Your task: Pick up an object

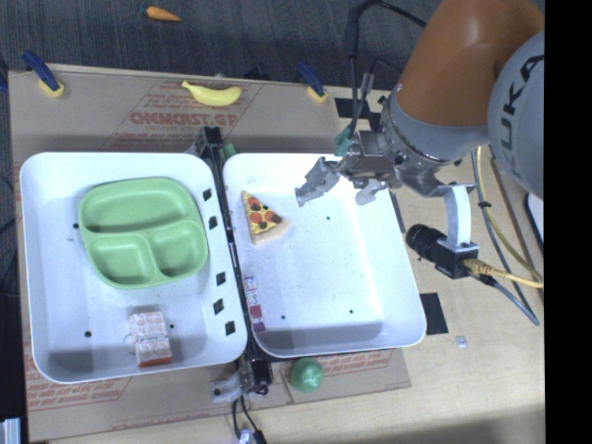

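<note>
1. Hovering over the right bin [388,322] at its one o'clock corner: pincer [340,185], fingers spread apart, gripping nothing
2. Lying in the same bin toward ten o'clock, near the dividing wall: pizza slice [261,216], well clear of the fingers
3. Sitting in the left bin [37,248]: green tray [143,229], small packet [149,337] at six o'clock
</note>
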